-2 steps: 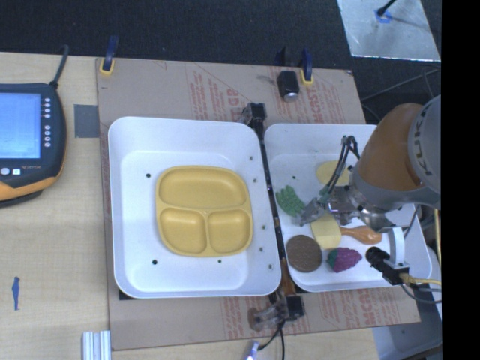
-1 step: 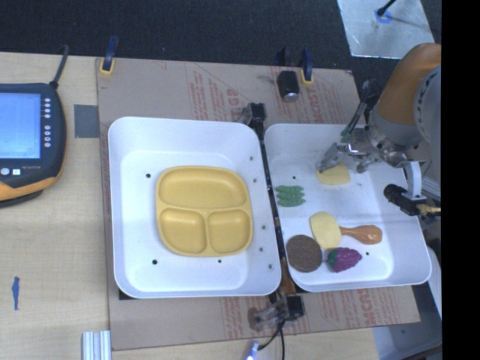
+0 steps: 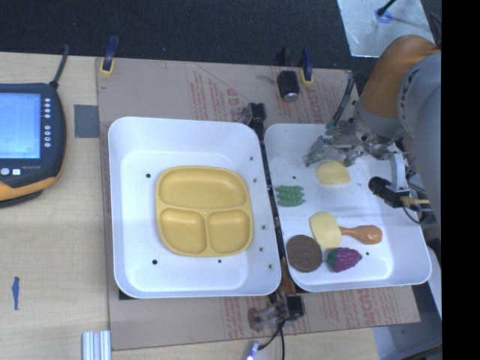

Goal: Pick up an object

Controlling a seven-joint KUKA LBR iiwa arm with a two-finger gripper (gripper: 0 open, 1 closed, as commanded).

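Lying just below the gripper in the camera view, a pale yellow oval piece rested on the floor of the right bin, close under the fingertips but not between them. The gripper's fingers stood spread apart, with nothing clamped in them, and whether they touched the oval piece could not be told.

Off to the side of the gripper away from the arm, near the wall shared by the two bins, lay a small green leafy piece. Farther from the gripper, past the oval piece toward the bin's near edge, a yellow block lay touching a tan handle-shaped thing that pointed back toward the arm's side. Beyond those, farthest from the gripper within that bin, a round brown disc sat just beside a purple bunch of grapes.

Well apart from the gripper, across the shared wall, the left bin held a yellow divided tray lying flat near its middle. Both bins rested on a sheet of brown cardboard. Farther from the gripper again, past the left bin, a handheld control pendant with a lit screen lay on the wooden bench.
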